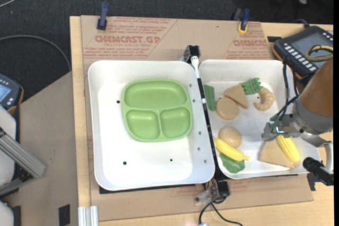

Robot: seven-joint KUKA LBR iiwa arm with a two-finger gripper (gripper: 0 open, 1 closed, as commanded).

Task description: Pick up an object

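I see my claw [276,131] low in the right bin [275,68], corn cob [287,148] just below it (whether it's open or gripping, I cannot tell).

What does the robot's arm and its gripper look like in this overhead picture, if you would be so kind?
The arm enters from the right as a rounded segment, orange-brown above and grey below it. At its end the gripper is a small metallic assembly with teal-green touches near the fingers. A thin dark cable runs alongside it. No markings are legible.
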